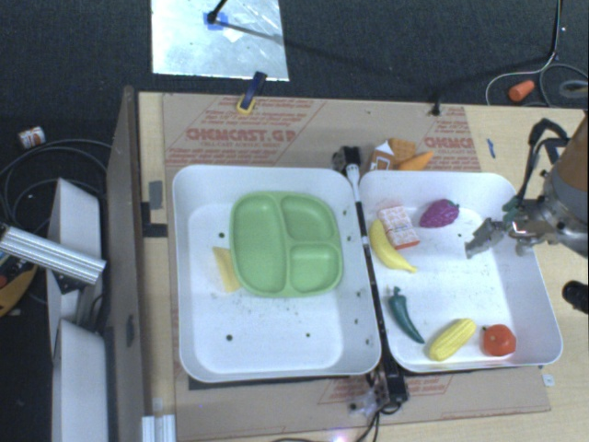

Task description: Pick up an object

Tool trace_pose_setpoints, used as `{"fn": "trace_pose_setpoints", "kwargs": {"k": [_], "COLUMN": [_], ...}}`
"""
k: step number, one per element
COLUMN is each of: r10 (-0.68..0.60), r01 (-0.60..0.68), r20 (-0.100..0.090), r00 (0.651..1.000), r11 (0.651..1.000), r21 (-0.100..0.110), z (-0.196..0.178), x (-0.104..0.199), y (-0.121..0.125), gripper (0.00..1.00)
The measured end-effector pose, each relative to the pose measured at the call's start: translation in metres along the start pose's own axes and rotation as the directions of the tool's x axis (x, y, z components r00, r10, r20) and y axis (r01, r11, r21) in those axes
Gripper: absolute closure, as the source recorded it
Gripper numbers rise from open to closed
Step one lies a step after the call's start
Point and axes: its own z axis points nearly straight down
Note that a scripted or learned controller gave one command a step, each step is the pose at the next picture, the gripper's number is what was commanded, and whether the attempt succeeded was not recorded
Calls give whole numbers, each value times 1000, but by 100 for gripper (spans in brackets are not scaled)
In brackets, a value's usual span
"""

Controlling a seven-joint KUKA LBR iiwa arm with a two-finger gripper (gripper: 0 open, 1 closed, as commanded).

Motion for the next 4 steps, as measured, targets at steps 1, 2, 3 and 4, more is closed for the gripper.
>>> {"fn": "trace_pose_setpoints", "kwargs": {"k": [1, 2, 3, 4], "r10": [-7, -5, 3, 4], "r01": [7, 5, -3, -4], "r20": [0, -3, 2, 2], "r00": [1000, 1000, 1000, 1000], "r11": [1000, 1000, 1000, 1000], "r21": [-5, 5, -4, 0], "z": [10, 106, 87, 153], "x": [30, 61, 21, -8], "y": [73, 106, 127, 148], "gripper": [0, 0, 0, 0]}}
